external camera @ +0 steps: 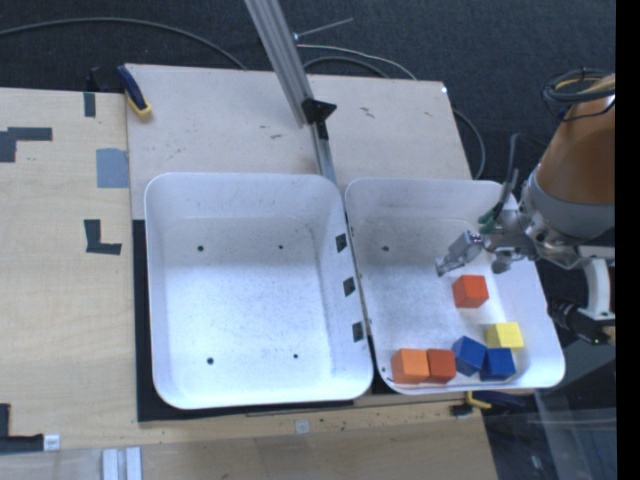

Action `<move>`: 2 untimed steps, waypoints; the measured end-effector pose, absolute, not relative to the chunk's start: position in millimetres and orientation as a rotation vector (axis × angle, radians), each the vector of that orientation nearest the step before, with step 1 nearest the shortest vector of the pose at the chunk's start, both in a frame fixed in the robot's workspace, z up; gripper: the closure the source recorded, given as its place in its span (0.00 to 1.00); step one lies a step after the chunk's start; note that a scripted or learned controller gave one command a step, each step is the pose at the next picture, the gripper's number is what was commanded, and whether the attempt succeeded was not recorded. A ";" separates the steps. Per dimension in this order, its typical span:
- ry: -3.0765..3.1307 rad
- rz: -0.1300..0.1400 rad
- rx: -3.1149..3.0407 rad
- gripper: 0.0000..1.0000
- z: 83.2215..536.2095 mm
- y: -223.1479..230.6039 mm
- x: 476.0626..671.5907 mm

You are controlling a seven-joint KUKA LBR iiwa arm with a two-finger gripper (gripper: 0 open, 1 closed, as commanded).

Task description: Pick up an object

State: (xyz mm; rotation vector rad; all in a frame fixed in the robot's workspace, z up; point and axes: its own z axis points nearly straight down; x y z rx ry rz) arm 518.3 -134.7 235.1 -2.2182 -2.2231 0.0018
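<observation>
Over right bin point(420, 218), gripper point(470, 253) hovers (above orange cube point(470, 291)).

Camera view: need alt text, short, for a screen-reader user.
The gripper hangs over the right bin, just above a lone orange block. Two more orange blocks, two blue blocks and a yellow block cluster at that bin's near edge.

You see matt white plastic bins point(160, 268), finely black-speckled; a pale, smooth wooden bench point(220, 118); a ribbed, shiny metal rail point(275, 38).
</observation>
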 end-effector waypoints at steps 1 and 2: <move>-2.214 0.011 -2.223 0.00 164.6 -202.8 534.5; -2.221 0.005 -2.218 0.00 88.3 -198.4 542.6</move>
